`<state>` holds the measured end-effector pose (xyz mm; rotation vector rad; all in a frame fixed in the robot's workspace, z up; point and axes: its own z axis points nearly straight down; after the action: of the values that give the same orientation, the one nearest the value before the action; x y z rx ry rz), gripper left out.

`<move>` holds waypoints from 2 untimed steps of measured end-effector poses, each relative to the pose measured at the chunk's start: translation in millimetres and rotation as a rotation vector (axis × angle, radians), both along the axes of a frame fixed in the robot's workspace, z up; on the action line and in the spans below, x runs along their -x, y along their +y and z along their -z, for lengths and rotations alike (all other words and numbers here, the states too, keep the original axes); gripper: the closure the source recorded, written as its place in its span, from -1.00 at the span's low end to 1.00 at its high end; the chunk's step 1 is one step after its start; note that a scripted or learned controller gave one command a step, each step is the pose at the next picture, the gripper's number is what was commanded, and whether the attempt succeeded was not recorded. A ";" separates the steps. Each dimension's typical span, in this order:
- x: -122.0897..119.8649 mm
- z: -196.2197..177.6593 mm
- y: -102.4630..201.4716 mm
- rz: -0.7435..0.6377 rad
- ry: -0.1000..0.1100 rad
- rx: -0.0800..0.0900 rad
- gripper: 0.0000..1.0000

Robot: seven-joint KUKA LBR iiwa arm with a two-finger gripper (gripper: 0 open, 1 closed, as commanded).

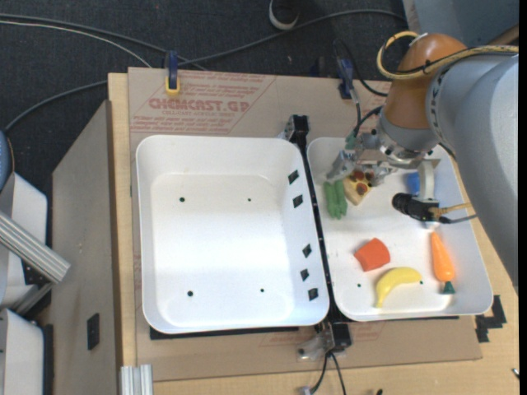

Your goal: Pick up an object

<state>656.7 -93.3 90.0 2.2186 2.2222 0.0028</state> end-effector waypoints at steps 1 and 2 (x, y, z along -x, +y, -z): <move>16.0 -0.2 -0.2 0.002 -0.009 0.000 -1.00; -9.3 1.2 -1.5 0.002 0.012 0.000 -1.00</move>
<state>666.0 -94.8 88.8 2.2269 2.2265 -0.0104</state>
